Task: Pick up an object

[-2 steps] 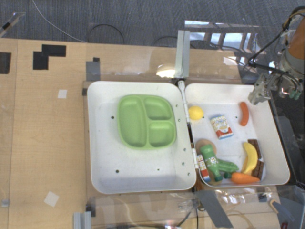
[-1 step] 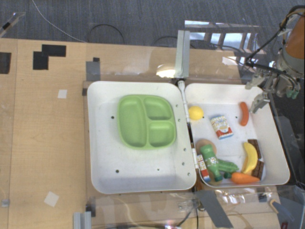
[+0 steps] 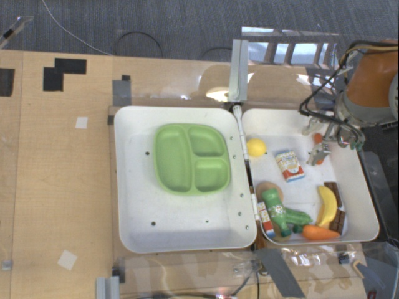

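**Supervisor:** Where is your gripper against the objects?

**Operator:** I see the gripper [image 3: 322,149] over the upper right part of the right bin [image 3: 368,195], hanging below the orange band of the arm [image 3: 373,83]. I can't tell from here whether it is parted or closed, and I see nothing between its tips. The small carton [image 3: 290,165] lies just to its left, apart from it. The lemon [image 3: 255,147] sits further left, near the divider between the bins.

**Supervisor:** And the rest of that bin?

**Operator:** Along the near edge I have a green bottle [image 3: 282,212] lying on its side, with a red-and-white tube [image 3: 265,218] beside it at the left wall. A carrot [image 3: 320,232] lies at the front, and a banana [image 3: 327,205] stands just above it, against a dark brown bar [image 3: 340,212]. All of these are well apart from the gripper.

**Supervisor:** Left bin?

**Operator:** The left bin [image 3: 140,223] holds one green divided plate [image 3: 191,158], lying flat around its middle.
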